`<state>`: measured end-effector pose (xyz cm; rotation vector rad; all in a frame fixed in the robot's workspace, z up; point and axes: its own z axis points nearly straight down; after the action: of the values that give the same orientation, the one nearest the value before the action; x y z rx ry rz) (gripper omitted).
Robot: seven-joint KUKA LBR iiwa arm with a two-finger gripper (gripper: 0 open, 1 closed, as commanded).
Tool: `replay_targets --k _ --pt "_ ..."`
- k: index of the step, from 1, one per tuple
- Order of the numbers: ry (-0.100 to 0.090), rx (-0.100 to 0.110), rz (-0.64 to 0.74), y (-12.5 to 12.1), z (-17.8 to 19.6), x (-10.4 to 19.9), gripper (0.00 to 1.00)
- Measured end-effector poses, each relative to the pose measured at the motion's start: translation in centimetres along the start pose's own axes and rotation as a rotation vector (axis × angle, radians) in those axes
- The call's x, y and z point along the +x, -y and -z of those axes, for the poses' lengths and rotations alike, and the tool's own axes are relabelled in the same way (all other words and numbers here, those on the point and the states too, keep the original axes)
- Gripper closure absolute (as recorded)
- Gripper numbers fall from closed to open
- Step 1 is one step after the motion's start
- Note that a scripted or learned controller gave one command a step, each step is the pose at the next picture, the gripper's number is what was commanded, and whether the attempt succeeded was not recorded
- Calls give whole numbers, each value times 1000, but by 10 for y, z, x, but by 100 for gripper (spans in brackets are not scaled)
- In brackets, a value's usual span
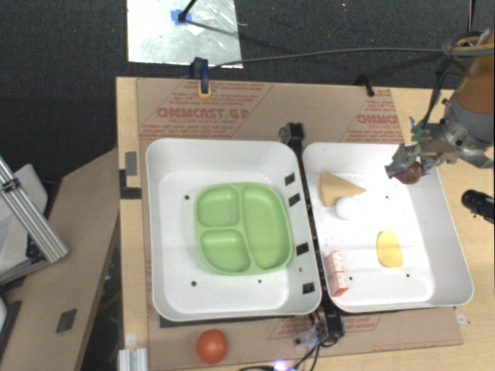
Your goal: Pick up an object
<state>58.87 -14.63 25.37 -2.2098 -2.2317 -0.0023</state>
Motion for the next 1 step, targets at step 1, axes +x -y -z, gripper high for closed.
replay_targets --k 1 --pt "0 -2 0 -4 6 53 100"
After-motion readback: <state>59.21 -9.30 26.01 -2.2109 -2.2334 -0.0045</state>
